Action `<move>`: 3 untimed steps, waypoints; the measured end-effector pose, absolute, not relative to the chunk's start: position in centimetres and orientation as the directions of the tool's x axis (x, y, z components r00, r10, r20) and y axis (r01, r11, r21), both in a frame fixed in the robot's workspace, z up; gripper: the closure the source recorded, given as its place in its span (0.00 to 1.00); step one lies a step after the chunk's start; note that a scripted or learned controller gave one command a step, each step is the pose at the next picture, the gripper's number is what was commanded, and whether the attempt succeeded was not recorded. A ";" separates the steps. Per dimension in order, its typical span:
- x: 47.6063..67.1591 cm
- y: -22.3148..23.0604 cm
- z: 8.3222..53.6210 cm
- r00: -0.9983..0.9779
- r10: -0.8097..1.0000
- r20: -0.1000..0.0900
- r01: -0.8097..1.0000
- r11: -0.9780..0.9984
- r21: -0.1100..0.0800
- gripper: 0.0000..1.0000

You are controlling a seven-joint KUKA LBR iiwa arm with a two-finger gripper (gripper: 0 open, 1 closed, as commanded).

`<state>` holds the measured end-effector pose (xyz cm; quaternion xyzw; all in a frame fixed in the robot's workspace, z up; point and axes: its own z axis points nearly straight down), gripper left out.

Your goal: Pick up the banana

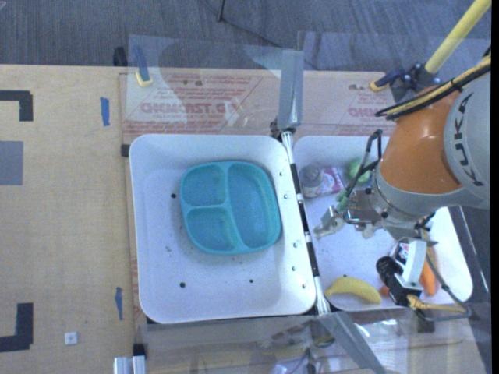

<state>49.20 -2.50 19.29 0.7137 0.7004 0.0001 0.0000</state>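
Arm (437, 142) over right bin (460, 275) | gripper (326, 223) above, apart from banana (355, 289)

Grey KUKA arm (468, 142) here, dark lettering along its side, fat orange band (417, 158) above the wrist, black and yellow cables (437, 92) trailing over it.

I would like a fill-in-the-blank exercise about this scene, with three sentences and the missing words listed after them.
1. The blue divided plate lies in the ____ bin.
2. The banana lies near the ____ edge of the right bin.
3. The band above the wrist of the arm is ____ in colour.

Missing words: left; front (bottom of the view); orange
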 end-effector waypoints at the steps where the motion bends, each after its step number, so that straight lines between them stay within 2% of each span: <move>1: 47.9 -10.1 9.8 -0.022 1.000 0.000 1.000 0.022 -0.001 0.00; 2: 48.1 -9.7 8.9 -0.290 0.957 -0.003 0.957 0.290 0.006 0.00; 3: 48.3 -10.0 10.0 -0.284 0.959 -0.008 0.959 0.284 0.013 1.00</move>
